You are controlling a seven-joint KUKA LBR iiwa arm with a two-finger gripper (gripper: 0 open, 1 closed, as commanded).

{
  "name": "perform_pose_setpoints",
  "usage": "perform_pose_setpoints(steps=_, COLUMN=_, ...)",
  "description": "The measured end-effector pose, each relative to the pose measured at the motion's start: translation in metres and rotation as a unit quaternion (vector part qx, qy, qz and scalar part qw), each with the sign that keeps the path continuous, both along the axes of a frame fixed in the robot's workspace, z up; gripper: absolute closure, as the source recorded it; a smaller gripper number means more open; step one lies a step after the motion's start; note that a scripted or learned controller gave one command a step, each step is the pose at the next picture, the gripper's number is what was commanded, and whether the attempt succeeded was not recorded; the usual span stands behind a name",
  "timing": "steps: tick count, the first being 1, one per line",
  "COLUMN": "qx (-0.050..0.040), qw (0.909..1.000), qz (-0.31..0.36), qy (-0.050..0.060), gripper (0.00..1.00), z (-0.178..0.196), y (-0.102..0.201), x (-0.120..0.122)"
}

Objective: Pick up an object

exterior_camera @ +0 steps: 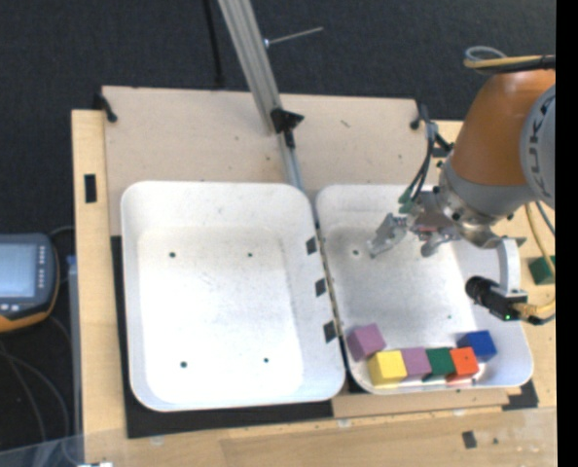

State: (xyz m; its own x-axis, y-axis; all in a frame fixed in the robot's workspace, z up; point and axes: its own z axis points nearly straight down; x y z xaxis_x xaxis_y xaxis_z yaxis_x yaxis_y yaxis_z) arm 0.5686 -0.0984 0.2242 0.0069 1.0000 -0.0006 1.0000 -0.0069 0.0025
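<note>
Colored blocks (pixel 420 360) along the right bin's (pixel 362 207) near edge; fingers (pixel 406 236) spread, empty, above.

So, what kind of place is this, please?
Probably a robotics lab set up for grasping tests. A grey and orange arm reaches over two white bins on a wooden bench, and small colored blocks lie in the right bin.

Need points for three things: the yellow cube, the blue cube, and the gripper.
yellow cube (pixel 387 366), camera view, middle of its top face
blue cube (pixel 478 343), camera view, middle of its top face
gripper (pixel 406 239), camera view, midway between its fingertips, above the right bin's floor
</note>
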Motion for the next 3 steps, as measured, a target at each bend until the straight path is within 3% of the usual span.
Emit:
perform_pose_setpoints(steps=1, qx=-0.0018, qw=1.0000, qz=0.004, qy=-0.005, gripper=0.00, z=0.123, y=-0.032, x=0.040)
perform_pose_setpoints(steps=2, qx=-0.0024, qw=1.0000, qz=0.002, qy=-0.004, gripper=0.00, z=0.246, y=-0.083, x=0.004)
perform_pose_setpoints(steps=3, qx=0.0007, qw=1.0000, qz=0.008, qy=0.000, gripper=0.00, z=0.251, y=0.061, x=0.009)
